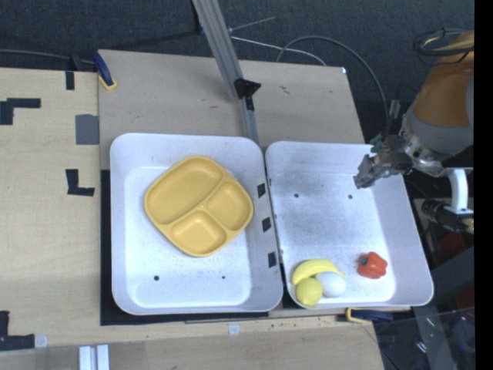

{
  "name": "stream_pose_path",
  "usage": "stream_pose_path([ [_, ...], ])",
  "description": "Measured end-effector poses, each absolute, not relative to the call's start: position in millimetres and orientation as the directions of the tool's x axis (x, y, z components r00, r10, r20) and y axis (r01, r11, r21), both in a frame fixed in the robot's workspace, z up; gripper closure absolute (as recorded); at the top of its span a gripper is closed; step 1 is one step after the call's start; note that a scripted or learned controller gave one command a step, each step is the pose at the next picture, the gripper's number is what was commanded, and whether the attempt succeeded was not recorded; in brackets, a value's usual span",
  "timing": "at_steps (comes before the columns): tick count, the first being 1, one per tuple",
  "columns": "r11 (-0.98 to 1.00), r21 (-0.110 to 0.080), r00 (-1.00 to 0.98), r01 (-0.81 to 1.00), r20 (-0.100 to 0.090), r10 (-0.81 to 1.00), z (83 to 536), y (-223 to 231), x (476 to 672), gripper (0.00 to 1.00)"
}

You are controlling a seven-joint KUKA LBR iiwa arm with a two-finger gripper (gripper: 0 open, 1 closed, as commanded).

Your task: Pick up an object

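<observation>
End effector (368, 172) over right bin's (400, 206) upper right edge, grip state not discernible. Banana (314, 268), egg (333, 284), lemon (309, 291), red pepper (372, 265) lie near front wall.

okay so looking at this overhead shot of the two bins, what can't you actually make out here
Camera view:
- The dark two-finger gripper over the right white bin: too small and blurred to read.
- The grey arm with the orange band: cut off by the right edge.
- The yellow banana, yellow round fruit and white egg-shaped object: clustered, so whether they touch or overlap is unclear.
</observation>
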State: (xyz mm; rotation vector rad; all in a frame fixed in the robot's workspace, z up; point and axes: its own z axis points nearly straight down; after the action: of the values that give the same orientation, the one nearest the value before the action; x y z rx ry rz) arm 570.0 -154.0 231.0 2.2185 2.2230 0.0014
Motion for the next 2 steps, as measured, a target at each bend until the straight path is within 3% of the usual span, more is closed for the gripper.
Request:
stream_pose_path([
  [2,0.008,-0.001,-0.008,1.000,0.002,1.000,243,-49,551.9,1.00],
])
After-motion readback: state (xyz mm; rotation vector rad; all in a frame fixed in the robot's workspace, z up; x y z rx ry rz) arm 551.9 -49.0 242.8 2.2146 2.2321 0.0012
